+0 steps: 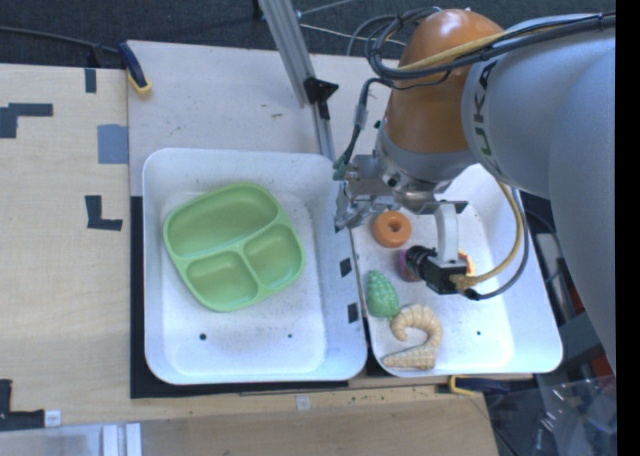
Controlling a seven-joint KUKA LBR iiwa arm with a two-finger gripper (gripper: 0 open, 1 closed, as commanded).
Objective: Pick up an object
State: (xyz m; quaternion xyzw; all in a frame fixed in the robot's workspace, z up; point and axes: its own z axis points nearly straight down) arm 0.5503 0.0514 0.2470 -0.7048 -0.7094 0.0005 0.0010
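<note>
My gripper (388,206) hangs under the orange wrist band over the left part of the right bin (520,344). An orange ring-shaped toy (391,229) lies directly below it, close to or touching it; I cannot tell which. Just in front lies a small purple object (408,263), partly hidden by a black fitting on the arm. Nearer the front edge sit a green bumpy toy (380,295) and a beige curved toy (418,336).
The left bin (180,354) holds a green divided plate (233,244). A slanted metal post (285,24) stands behind the bins. The arm's bulk covers the right bin's back and right side. A cable loops beside the purple object.
</note>
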